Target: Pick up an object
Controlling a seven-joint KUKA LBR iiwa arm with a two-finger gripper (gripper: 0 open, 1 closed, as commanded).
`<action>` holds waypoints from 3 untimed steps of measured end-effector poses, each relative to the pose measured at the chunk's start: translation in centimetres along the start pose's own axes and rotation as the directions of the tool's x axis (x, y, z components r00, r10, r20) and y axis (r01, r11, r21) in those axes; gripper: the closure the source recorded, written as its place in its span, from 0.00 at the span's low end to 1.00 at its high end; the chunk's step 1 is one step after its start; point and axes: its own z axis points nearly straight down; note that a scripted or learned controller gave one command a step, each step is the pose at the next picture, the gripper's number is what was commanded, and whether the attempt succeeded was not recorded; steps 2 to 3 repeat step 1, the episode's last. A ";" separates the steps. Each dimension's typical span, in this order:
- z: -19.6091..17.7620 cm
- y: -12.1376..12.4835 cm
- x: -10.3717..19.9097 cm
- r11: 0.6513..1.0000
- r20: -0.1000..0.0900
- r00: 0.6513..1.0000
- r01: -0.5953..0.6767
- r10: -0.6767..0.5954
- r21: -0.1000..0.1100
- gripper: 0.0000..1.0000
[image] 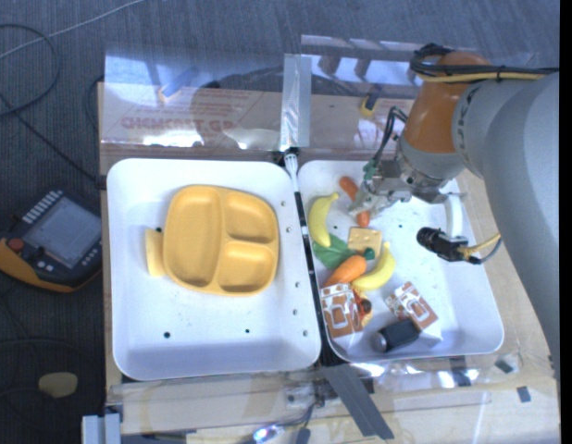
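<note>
The left bin (129, 340) carries a yellow divided plate (219, 239). The right bin (480, 326) holds the toys, crowded along its left edge: two bananas, a carrot (346, 268), a small orange piece (348, 187). Packed so tight, a grab may nudge neighbours or slip. The arm (434, 123) bends down over the far edge; gripper (379, 195) low; whether it is wide or narrow I cannot tell.

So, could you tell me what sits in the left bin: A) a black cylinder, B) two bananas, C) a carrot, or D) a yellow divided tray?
D: the yellow divided tray lies in the left bin; the food items lie in the right bin.
</note>
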 end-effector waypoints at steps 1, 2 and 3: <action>-9.4 0.3 5.8 0.999 0.001 0.999 0.041 -0.041 -0.008 1.00; -9.4 0.3 5.8 0.999 0.001 0.999 0.041 -0.041 -0.008 1.00; -9.4 0.3 5.8 0.999 0.001 0.999 0.041 -0.041 -0.008 1.00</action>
